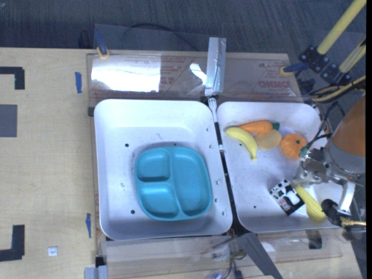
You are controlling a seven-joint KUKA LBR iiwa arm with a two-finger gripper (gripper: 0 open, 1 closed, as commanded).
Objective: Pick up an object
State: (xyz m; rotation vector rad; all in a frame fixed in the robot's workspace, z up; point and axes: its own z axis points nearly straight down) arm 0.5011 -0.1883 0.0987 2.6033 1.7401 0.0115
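The right bin (256,208) holds several toy foods. A yellow banana (244,139) lies near its left wall, with an orange carrot (256,127) just behind it and a pale round piece (268,140) beside them. A small orange fruit with a green stem (292,145) sits further right. A yellow corn cob (310,203) lies near the front right, touching a small black-and-white box (284,196). My gripper (309,174) hangs low at the bin's right side, just above the cob's upper end and in front of the orange fruit.
A blue divided plate (172,182) lies in the left bin (116,132). The arm's grey body and orange band (351,138) cover the right bin's right rim. Yellow poles and cables (337,34) stand at the back right. A metal divider (215,65) rises behind the bins.
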